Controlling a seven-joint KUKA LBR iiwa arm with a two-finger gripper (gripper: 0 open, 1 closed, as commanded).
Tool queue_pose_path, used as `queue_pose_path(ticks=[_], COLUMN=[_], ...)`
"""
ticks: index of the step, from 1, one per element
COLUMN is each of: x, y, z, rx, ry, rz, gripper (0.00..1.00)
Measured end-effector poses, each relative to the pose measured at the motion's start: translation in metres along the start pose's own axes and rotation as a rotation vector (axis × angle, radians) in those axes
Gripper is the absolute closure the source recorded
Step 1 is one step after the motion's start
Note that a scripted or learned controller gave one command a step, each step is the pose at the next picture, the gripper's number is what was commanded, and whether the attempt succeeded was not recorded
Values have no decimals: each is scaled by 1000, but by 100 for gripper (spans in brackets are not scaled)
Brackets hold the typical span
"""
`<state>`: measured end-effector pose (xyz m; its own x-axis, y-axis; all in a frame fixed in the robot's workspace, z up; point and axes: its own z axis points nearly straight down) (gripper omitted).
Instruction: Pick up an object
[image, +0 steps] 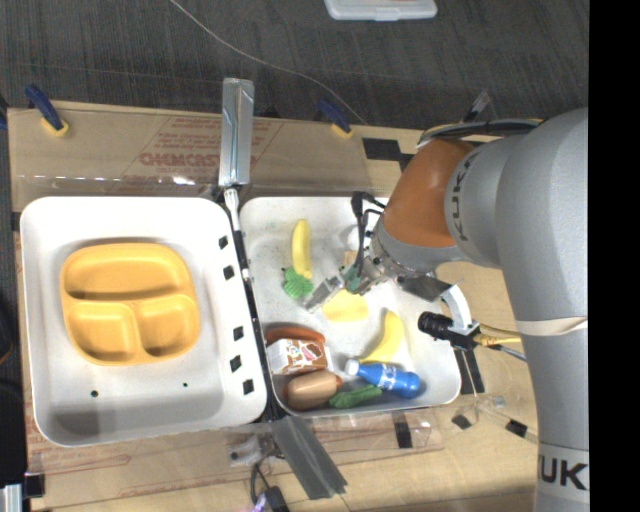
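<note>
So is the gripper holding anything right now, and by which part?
Cannot be told. The gripper is low in the right bin, beside the yellow slice and green piece, but nothing shows clearly between its fingers.

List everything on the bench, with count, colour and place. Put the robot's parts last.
divided tray: 1, yellow, in the left bin
left bin: 1, white, left half of the bench
right bin: 1, white, right half of the bench
corn cob: 1, yellow with green base, upper middle of the right bin
flat yellow piece: 1, yellow, centre of the right bin
banana: 1, yellow, right side of the right bin
bottle: 1, blue with white cap, lower right of the right bin
can: 1, brown and white label, lower left of the right bin
potato-like piece: 1, brown, below the can
green vegetable: 1, green, bottom edge of the right bin
arm: 1, grey with orange band, reaching in from the right
gripper: 1, dark, over the centre of the right bin
</note>
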<state>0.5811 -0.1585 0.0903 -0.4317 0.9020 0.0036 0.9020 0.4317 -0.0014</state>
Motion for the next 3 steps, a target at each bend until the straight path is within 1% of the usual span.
queue_pose_path(ticks=[1, 2, 3], x=[-6, -6, 37], y=[37, 38, 96], z=[0, -7, -100], rx=[-1, -1, -1], ry=[-4, -4, -3], rz=[-330, -335, 202], gripper=[0, 100, 100])
